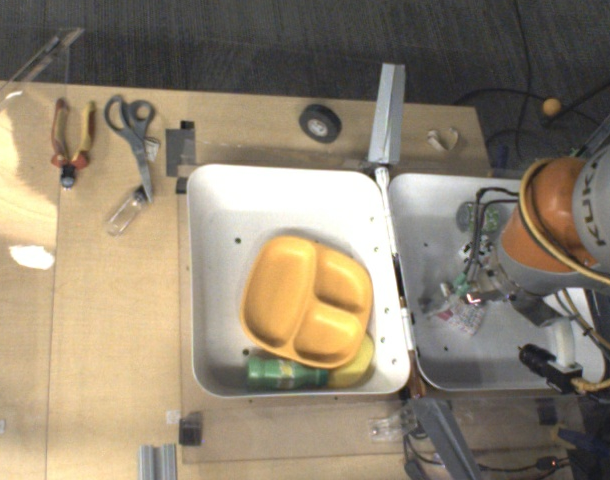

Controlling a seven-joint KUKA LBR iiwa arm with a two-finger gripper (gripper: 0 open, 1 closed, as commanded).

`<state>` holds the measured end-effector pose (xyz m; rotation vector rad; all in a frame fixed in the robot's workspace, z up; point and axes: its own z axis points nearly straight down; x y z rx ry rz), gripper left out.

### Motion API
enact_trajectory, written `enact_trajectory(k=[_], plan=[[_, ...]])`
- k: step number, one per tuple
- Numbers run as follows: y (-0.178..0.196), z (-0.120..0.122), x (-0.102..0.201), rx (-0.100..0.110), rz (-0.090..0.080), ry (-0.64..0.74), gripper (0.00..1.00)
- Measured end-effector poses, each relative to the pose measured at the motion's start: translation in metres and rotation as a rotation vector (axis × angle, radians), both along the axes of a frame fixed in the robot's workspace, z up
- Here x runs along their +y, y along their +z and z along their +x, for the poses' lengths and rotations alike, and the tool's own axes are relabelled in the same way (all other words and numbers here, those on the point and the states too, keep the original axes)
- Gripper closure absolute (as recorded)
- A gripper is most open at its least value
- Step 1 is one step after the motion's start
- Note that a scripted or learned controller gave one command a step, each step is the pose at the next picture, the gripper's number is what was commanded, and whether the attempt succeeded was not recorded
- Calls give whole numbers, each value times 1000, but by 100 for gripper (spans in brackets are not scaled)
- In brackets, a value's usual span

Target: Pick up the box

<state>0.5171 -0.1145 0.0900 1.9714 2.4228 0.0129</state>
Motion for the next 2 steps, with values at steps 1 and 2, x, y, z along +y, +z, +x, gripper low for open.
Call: enact_trajectory(k=[1, 2], plan=[[12, 3, 0, -9, -2, 3, 100], [96, 14, 74, 11, 6, -10, 100]])
